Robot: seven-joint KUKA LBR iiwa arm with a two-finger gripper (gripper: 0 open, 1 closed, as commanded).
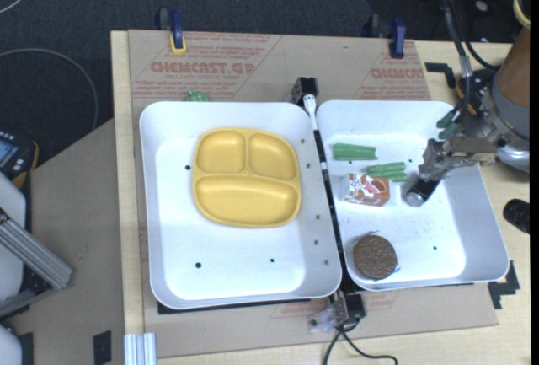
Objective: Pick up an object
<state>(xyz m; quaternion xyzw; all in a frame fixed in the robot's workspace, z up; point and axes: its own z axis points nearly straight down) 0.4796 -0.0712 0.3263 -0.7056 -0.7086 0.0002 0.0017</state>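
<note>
The right bin holds two green bean-like pieces, a red and white packet and a round brown cookie. My gripper hangs low over the middle of this bin, just right of the packet and the lower green piece. Its tip points down toward the bin floor, and nothing shows between its fingers. The grey arm reaches in from the right edge.
The left bin bears a yellow divided plate. Blue clamps grip the board's far edge. Bare bin floor lies to the right of and below my gripper.
</note>
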